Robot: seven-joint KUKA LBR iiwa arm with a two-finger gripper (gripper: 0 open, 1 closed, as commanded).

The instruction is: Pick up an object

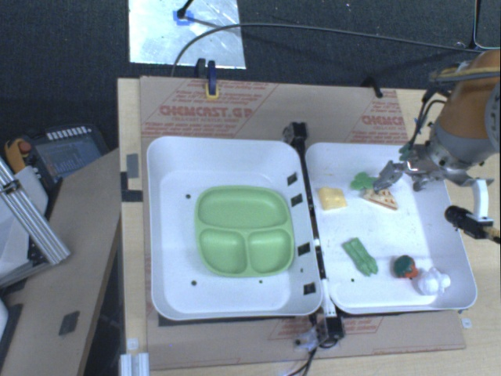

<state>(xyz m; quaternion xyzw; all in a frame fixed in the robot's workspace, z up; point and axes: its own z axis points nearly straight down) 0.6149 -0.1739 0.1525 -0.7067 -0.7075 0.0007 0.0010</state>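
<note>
The arm (468, 108) comes in from the right, over the right bin (450, 233). Its jaws (389, 177) hang low at the far side of that bin. I cannot tell if the jaws are wide or narrow.

Right under the jaws lies a tan wedge with dots (381, 200), like a cracker. A small green leafy piece (361, 182) sits just to the left of the jaws. A yellow cheese block (332, 199) is farther left, near the wall between the bins. A long green veggie (359, 256) lies nearer the front. In the front right corner sit a little green and orange toy (404, 266) and a white piece (431, 280), touching.

The left bin (168, 163) holds a green tray (243, 230) with three parts.
</note>
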